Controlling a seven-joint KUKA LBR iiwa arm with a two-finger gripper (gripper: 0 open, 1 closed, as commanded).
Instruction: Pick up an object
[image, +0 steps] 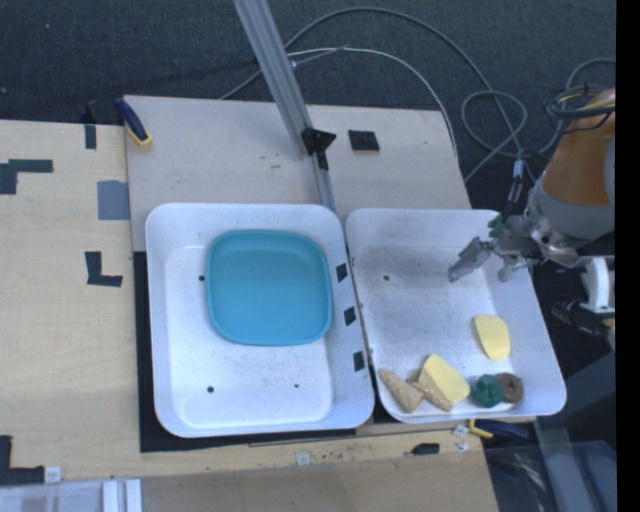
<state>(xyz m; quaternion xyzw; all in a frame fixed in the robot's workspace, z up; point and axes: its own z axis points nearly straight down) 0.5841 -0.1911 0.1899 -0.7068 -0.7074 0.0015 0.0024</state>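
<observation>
gripper (484, 259) open over right bin (400, 300), holding nothing.

Light wooden desk (60, 300) carries two shallow white plastic bins: one (520, 395) under the pincer (490, 265), other (170, 330) beyond it.

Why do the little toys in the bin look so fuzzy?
In the camera view, the whole picture is soft, so the small pieces in the right bin blur together; the gripper smears too. Lighting is even, with no strong glare on the blue plate.
</observation>
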